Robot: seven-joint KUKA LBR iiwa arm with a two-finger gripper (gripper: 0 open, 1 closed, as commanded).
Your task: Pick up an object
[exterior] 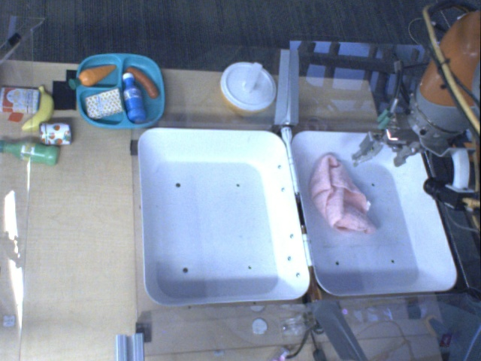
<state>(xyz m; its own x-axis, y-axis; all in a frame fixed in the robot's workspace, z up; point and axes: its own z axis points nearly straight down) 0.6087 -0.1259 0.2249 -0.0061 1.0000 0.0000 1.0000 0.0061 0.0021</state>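
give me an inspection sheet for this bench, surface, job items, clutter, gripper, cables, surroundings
surface: wooden bench bearing the left bin and the right bin side by side
job's things: pink cloth lying crumpled in the right bin
clutter: teal divided tray with toy food, white lidded bowl, banana, small can, green bottle, all on the bench outside the bins
grippers: gripper open above the right bin's far right corner, beside the cloth and apart from it, holding nothing
cables: yellow cable looping by the arm
surroundings: dark floor beyond the bench
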